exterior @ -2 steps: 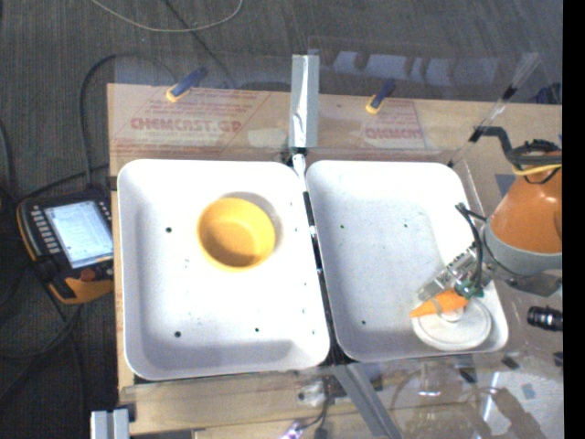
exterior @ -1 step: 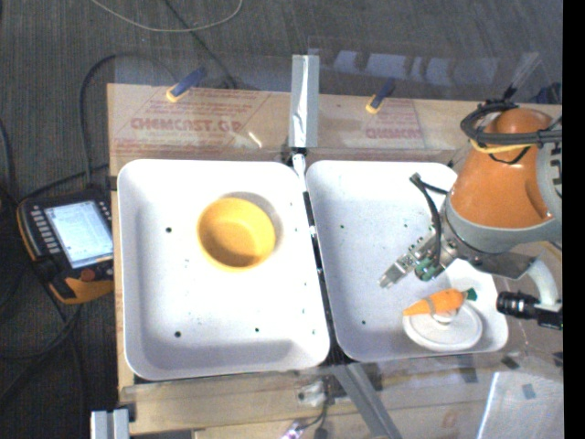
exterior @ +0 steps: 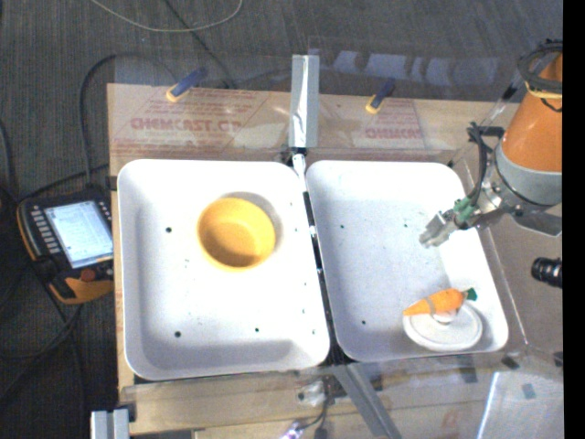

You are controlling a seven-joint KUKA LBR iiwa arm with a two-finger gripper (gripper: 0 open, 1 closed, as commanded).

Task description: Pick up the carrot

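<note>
**Carrot on white disc, lower right; gripper off to the upper right of it**

Carrot (exterior: 441, 303) was small, orange, tapered, with a green tuft at its right end and the pointed tip facing left. It lay roughly horizontal across the top edge of a white round disc (exterior: 444, 328) in the lower right corner of the right bin (exterior: 384, 245). Looked like a toy, surface smooth, no visible damage.

Gripper (exterior: 437, 230) sat above the right bin near its right wall, well apart from the carrot, up and slightly left of it. Nothing was between its fingers; how wide they stood I could not tell at this resolution.

Left bin (exterior: 155, 273) held a yellow bowl (exterior: 237, 231), upright, in its upper middle.
</note>
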